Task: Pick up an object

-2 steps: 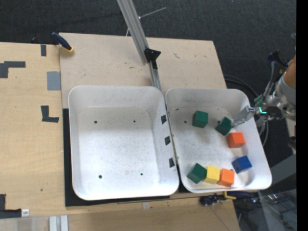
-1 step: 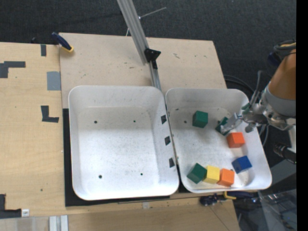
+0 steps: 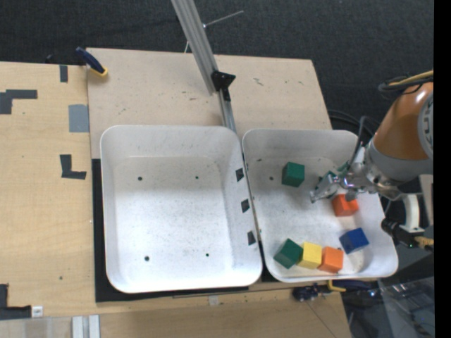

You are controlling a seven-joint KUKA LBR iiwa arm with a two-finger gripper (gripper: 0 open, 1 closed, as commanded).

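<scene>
Hand [image 3: 325, 187], finger state unclear, hovers just beside a small orange block [image 3: 344, 205] in the right white bin [image 3: 310, 138]; centre over it before closing.

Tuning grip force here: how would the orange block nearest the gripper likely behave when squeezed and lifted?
The orange block looks like a rigid cube, so probably it won't deform. Flat faces suggest it slides rather than rolls. It lies close by the gripper, apart from other blocks.

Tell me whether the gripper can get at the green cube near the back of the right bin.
Probably yes. The green cube stands alone on bare floor of the right bin, and the gripper is just beside it; the orange cube lies on the gripper's other side.
</scene>
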